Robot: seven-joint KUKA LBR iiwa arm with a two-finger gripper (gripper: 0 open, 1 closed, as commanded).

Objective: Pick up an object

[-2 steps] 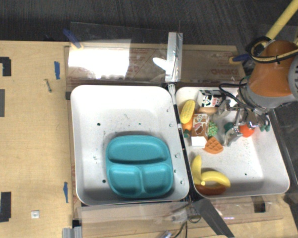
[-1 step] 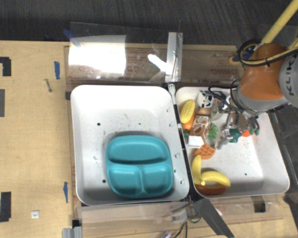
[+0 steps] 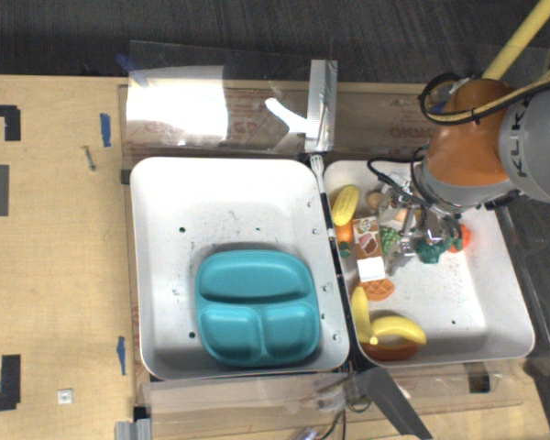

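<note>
My gripper (image 3: 404, 238) hangs low in the right bin (image 3: 495, 310), below the arm's orange band (image 3: 467, 149). It sits among a cluster of small toys. A green toy (image 3: 430, 251) and a red piece (image 3: 459, 236) lie just to its right. A picture card (image 3: 367, 240) and a white block (image 3: 371, 269) lie just to its left. A yellow oval toy (image 3: 346, 203) and a small orange piece (image 3: 344, 234) rest by the bin's left wall. An orange slice (image 3: 378, 289) and yellow bananas (image 3: 390, 328) lie nearer the front. I cannot tell whether anything is gripped.
The left bin (image 3: 165, 209) holds a teal divided tray (image 3: 255, 305) toward its front. A metal divider (image 3: 320, 108) stands behind the bins. A clear plastic sheet (image 3: 211, 108) lies at the back left. Cables (image 3: 440, 99) loop beside the arm.
</note>
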